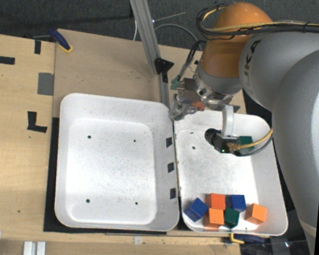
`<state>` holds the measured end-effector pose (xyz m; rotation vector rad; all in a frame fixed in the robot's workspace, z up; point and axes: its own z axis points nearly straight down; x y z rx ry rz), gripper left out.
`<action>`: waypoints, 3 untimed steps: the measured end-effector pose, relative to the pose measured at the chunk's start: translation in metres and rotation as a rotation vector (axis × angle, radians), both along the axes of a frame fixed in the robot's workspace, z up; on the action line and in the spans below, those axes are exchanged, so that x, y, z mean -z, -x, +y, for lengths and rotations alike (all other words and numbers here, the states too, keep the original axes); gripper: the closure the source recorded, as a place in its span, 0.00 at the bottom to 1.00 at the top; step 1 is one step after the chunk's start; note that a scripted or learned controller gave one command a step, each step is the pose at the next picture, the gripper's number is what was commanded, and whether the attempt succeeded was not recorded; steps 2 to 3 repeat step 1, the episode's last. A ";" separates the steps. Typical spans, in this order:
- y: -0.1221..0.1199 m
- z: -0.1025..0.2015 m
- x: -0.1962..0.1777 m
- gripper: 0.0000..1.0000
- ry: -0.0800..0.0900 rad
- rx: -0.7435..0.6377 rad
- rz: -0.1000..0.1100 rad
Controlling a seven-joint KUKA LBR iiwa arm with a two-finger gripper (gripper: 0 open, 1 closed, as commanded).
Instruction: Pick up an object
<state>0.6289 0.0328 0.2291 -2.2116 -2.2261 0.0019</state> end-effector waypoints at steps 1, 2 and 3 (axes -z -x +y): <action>0.021 0.043 -0.006 1.00 0.000 0.001 -0.001; 0.021 0.043 -0.006 1.00 0.000 0.001 -0.001; 0.021 0.043 -0.006 1.00 0.000 0.001 -0.001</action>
